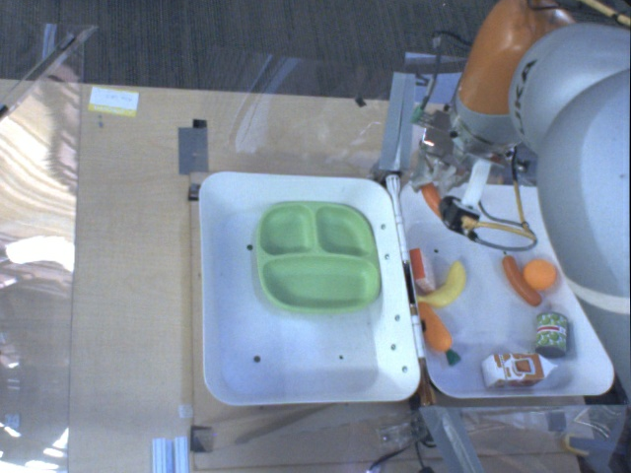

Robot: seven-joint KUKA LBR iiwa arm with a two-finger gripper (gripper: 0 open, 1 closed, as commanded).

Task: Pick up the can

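Note:
The can (pixel 552 334) is small, with a dark green label and a pale top. It stands upright near the right wall of the right bin (pixel 483 304), towards the front. My gripper (pixel 446 187) hangs low over the far left corner of that bin, beside an orange carrot-like piece (pixel 431 201). It is well away from the can, up and to the left of it. The grey arm with its orange band (pixel 503 42) covers the bin's far right part.
The right bin also holds a banana (pixel 449 284), a red and white tube (pixel 421 269), a carrot (pixel 437 331), a sausage (pixel 517 280), an orange (pixel 540 274) and a small carton (pixel 515 369) next to the can. A green divided plate (pixel 317 257) lies in the left bin (pixel 296 363).

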